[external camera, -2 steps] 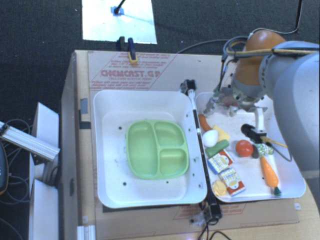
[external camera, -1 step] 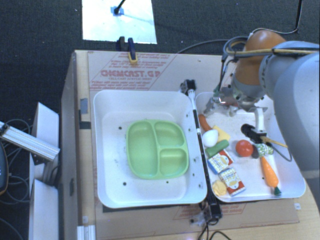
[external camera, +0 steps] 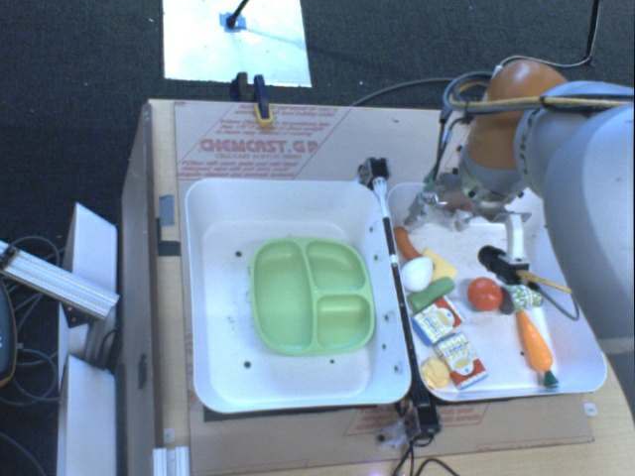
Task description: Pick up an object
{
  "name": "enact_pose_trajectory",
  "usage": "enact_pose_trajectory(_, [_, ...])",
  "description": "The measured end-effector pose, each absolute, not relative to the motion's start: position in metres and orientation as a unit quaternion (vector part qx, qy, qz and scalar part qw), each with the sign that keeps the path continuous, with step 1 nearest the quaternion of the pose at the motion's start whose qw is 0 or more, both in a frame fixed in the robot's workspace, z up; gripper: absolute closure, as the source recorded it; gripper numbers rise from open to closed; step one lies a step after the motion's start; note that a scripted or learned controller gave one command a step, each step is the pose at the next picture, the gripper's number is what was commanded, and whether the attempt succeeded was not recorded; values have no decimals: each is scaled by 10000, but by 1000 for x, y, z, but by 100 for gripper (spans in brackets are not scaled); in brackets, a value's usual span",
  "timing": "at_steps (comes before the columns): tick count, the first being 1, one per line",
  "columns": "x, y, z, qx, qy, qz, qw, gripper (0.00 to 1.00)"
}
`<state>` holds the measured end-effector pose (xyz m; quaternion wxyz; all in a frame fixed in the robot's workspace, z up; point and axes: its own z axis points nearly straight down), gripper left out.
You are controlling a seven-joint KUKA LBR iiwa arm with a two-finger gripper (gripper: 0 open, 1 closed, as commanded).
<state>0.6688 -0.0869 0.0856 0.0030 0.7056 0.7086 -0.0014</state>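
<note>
My gripper (external camera: 442,214) hangs over the far end of the right bin (external camera: 585,365), fingers apart with nothing between them. Just below and to its left lie an orange sausage-like piece (external camera: 405,243), a white egg (external camera: 417,271) and a yellow wedge (external camera: 444,264). A green pod (external camera: 433,294) lies beneath the egg. A red tomato (external camera: 484,294) sits mid-bin, and a carrot (external camera: 536,338) lies to its right. Two small printed boxes (external camera: 437,320) (external camera: 462,358) and a yellow disc (external camera: 434,372) are at the bin's near left.
The left bin (external camera: 208,266) holds a green divided plate (external camera: 313,296). A black rod (external camera: 382,206) runs along the seam between the bins. The grey arm (external camera: 585,177) covers the right bin's far right corner.
</note>
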Motion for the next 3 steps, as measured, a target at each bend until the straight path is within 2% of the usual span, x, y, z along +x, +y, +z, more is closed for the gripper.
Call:
enact_pose_trajectory(1, [658, -85, 86, 7070, 7072, 2, 24, 0])
enact_pose_trajectory(2, [669, -83, 85, 7056, 7086, 8, 15, 0])
enact_pose_trajectory(3, [669, -83, 85, 7056, 7086, 7, 13, 0])
